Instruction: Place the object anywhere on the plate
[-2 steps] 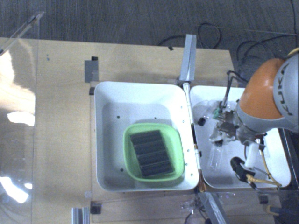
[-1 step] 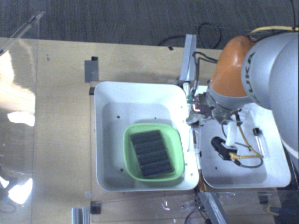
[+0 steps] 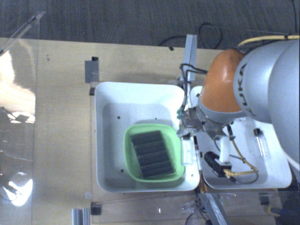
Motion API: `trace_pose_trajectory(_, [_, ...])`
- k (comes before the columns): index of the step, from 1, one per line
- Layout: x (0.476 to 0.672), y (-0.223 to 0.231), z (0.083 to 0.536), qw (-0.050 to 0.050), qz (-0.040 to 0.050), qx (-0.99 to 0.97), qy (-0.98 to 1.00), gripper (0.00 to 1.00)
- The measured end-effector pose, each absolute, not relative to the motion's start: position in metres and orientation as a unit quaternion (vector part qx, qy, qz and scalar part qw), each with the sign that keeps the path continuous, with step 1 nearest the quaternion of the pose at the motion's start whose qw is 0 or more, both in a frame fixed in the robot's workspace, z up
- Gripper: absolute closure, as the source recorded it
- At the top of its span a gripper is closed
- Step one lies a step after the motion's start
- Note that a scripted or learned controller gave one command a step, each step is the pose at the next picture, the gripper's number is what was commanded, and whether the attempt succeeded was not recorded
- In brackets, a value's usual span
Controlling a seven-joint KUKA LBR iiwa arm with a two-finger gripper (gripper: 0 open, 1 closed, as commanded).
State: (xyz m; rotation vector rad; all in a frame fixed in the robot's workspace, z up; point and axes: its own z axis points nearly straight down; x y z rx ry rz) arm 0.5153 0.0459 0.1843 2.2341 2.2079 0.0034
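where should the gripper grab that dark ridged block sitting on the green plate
Grip the dark ridged block across its two long sides, coming straight down from above. It lies flat on the green plate, whose raised rim blocks a sideways approach.

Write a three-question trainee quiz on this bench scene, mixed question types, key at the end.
1. True or false: the dark ridged object lies on the green plate.
2. Which bin holds the green plate?
A. the left bin
B. the right bin
C. neither; it sits on the bare bench
3. Fill in: the arm's orange band hangs above the boundary between the two ____.

Key
1. True; the object rests inside the plate's rim.
2. A.
3. bins.
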Motion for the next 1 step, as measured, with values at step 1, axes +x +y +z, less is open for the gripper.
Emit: trace_pose_trajectory(1, [0.5154,0.0456,0.1845,0.000,0.0013,0.712,0.703,0.00])
